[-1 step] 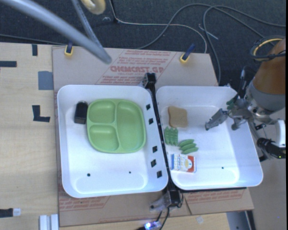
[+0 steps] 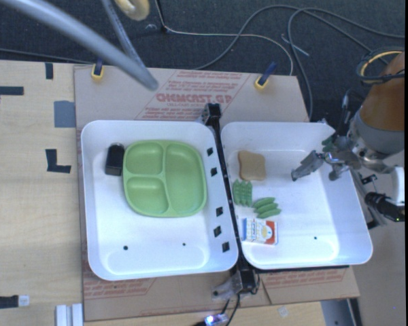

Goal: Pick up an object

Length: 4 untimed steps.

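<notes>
The right bin (image 2: 326, 250) holds a tan bread-like block (image 2: 251, 165) near its left wall. Below that lie green pea pods (image 2: 243, 193), a second green bunch (image 2: 266, 206) and a small red and white carton (image 2: 260, 231). My gripper (image 2: 315, 173) hovers over the bin's upper right part, to the right of the tan block and apart from it. It is open, its fingers spread with nothing between them. The grey arm with its orange band (image 2: 384, 104) enters from the right.
The left bin (image 2: 95, 202) holds a green divided plate (image 2: 165, 178) and a small black object (image 2: 114, 159) at the plate's left. A black clip strip (image 2: 217, 182) runs between the bins. Cables trail across the dark floor behind the bench.
</notes>
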Each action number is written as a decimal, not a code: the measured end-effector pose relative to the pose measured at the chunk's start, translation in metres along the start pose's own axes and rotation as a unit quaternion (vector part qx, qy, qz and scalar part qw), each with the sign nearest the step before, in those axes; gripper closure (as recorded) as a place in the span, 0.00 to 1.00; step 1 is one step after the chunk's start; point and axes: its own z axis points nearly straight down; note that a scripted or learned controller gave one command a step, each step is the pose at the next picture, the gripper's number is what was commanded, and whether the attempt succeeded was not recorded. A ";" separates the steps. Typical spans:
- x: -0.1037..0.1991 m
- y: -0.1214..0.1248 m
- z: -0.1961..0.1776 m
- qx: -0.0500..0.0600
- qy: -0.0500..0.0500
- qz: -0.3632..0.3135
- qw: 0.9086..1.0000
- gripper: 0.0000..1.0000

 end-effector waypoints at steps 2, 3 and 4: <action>-0.002 -0.009 0.089 0.002 0.000 0.000 1.000 0.00; -0.002 -0.008 0.116 -0.001 -0.001 0.000 1.000 0.00; -0.002 -0.007 0.104 -0.003 -0.002 0.000 1.000 1.00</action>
